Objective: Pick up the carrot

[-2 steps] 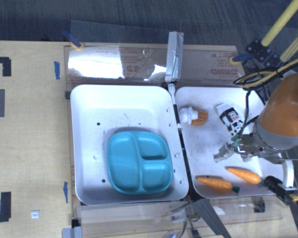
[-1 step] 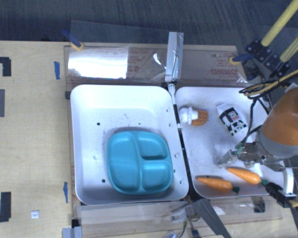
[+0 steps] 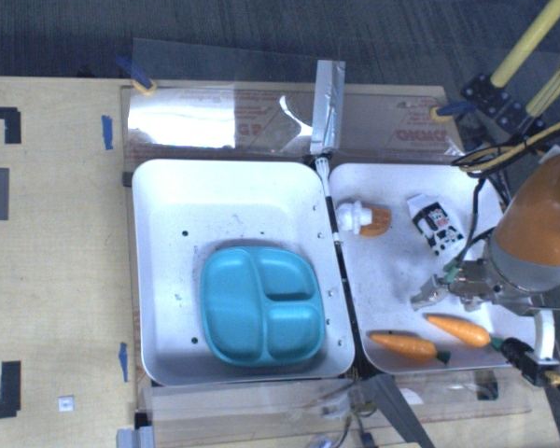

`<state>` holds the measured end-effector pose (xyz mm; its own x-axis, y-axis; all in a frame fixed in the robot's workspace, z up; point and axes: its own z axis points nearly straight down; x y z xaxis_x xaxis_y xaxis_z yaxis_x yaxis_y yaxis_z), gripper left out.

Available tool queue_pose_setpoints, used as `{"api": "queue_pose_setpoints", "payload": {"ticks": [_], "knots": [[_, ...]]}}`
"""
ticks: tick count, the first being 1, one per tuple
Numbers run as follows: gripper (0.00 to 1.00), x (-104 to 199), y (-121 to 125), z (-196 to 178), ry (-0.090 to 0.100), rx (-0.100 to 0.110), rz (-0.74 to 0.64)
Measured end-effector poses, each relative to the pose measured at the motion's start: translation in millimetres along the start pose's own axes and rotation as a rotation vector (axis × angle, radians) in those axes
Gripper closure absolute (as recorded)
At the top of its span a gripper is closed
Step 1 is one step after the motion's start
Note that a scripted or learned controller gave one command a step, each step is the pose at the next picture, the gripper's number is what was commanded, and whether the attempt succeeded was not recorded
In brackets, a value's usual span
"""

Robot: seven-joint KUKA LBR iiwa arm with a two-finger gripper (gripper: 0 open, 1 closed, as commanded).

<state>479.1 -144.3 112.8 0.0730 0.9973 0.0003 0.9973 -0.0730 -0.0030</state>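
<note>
Two orange carrots lie near the front wall of the right bin (image 3: 392,278). One carrot (image 3: 458,329) lies slanted at the right, and a second carrot (image 3: 402,345) lies lower and to its left, with a green stub at its right end. My gripper (image 3: 436,288) hangs just above and left of the right carrot, a short way from it, with no carrot in its grasp. The grey arm with its orange band (image 3: 539,227) comes in from the right edge.
A white and orange bottle-like toy (image 3: 365,219) and a small white box with black print (image 3: 435,224) lie at the back of the right bin. The left bin (image 3: 168,203) holds a blue divided plate (image 3: 260,304). A metal divider (image 3: 341,278) separates the bins.
</note>
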Motion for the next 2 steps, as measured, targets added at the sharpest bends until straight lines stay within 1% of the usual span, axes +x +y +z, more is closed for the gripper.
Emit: {"api": "queue_pose_setpoints", "payload": {"ticks": [1,2], "knots": [[0.00,-21,1,5,0.000,0.002,0.047],[0.00,-18,2,26,0.002,-0.001,-0.104]]}}
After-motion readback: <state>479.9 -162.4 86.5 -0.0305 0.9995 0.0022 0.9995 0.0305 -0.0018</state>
